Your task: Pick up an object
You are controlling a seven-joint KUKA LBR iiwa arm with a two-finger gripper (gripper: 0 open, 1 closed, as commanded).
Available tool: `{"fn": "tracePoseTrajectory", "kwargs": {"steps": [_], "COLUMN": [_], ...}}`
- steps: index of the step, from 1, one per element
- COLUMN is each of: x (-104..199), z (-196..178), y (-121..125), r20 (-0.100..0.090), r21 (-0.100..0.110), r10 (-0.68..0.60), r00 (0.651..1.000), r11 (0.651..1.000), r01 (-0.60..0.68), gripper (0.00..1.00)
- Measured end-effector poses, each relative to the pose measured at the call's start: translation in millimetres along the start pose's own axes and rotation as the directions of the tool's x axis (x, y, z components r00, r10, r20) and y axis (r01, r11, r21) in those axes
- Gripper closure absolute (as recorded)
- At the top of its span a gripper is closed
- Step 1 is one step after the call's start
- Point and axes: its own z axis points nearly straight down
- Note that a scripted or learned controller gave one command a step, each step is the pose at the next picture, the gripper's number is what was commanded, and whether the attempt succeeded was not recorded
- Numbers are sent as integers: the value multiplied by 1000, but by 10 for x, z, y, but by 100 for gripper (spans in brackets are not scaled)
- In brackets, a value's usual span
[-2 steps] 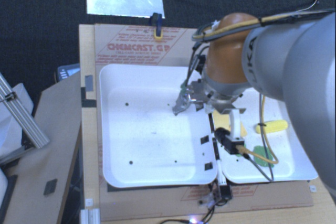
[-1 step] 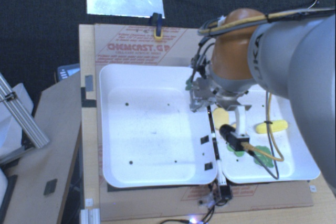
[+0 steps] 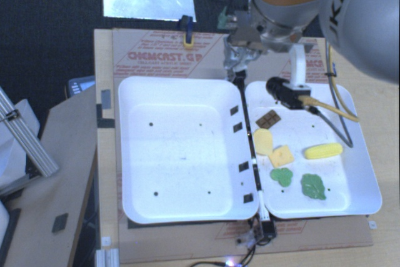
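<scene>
The right bin (image 3: 359, 191) is the landmark here, since every candidate object lies inside it. The arm (image 3: 350, 9) reaches in from the right, and its gripper (image 3: 235, 70) hangs above the bin's far left corner, close to the seam shared with the left bin (image 3: 131, 197). From this angle it cannot be told how the gripper is set, and nothing is seen held in it.

Inside the right bin, a brown chocolate-bar piece (image 3: 268, 119) lies toward the far left. Just nearer along the left wall sit a pale yellow rounded piece (image 3: 263, 141) and a yellow cheese-like wedge (image 3: 281, 156), the two almost touching. A yellow corn cob (image 3: 323, 151) lies near the bin's middle, well apart from the walls. Toward the near side are a small green leafy piece (image 3: 282, 177) and a larger green leafy piece (image 3: 313, 186).

These look like toy foods: probably light, stiff, smooth plastic, so likely to slip but not to break. The corn cob seems the easiest target; it stands clear on all sides, and closing across its short width at mid-length should hold. The chocolate piece is flat and low, likely hard to get under. The pieces along the left wall leave little finger room.
</scene>
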Motion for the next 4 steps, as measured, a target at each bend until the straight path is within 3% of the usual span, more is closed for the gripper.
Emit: {"fn": "tracePoseTrajectory", "kwargs": {"steps": [1, 2, 3, 4], "x": [322, 1133, 1101, 1094], "z": [-250, 1412, -1610, -105], "y": [502, 426, 57, -115], "r20": [4, 6, -3, 10], "r21": [12, 35, 1, 35], "r10": [3, 0, 4, 10], "r00": [1000, 1000, 1000, 1000], "r11": [1000, 999, 1000, 999], "r01": [-3, 0, -4, -10], "gripper": [100, 100, 100, 100]}}
